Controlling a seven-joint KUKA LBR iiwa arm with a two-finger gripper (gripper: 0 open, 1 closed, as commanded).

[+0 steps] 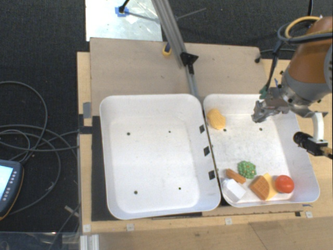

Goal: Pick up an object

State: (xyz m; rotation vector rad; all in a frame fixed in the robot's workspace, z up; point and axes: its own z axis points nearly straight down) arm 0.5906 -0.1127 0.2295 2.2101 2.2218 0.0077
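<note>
On the table [130, 66], the right bin [291, 139] carries every object; none has been lifted. The pincer [260, 113] is poised above its far edge, its state not discernible. The nearest candidate, a yellow piece [216, 119], lies untouched near the divider.

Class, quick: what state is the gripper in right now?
Gripper: over the right bin, nothing seen in it; open or closed cannot be told.

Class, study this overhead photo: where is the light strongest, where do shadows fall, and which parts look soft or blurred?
In the camera view, light is even and bright, washing out the white bins; glare shows on the shiny sheet at top; soft shadows sit under the gripper and beside the yellow object; small items near the red ball look slightly soft.
</note>
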